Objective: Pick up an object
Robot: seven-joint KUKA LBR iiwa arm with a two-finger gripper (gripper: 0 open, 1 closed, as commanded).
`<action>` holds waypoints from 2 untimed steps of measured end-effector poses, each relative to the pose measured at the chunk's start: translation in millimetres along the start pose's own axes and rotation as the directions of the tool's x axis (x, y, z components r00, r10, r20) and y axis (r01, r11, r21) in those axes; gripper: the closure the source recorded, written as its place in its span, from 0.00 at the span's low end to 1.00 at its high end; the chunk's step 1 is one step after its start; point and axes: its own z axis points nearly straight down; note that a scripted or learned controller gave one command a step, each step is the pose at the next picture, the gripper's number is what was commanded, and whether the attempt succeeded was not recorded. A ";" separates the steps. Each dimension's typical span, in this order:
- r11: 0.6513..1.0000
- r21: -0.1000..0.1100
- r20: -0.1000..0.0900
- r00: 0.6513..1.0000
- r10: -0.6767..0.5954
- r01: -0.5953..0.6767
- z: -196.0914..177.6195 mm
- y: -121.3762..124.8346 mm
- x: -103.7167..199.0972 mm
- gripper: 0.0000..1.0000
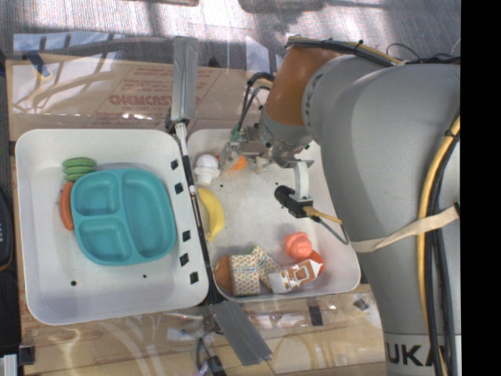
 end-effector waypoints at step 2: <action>0.999 0.011 -0.013 0.999 0.045 -0.045 -33.5 -82.9 -21.5 1.00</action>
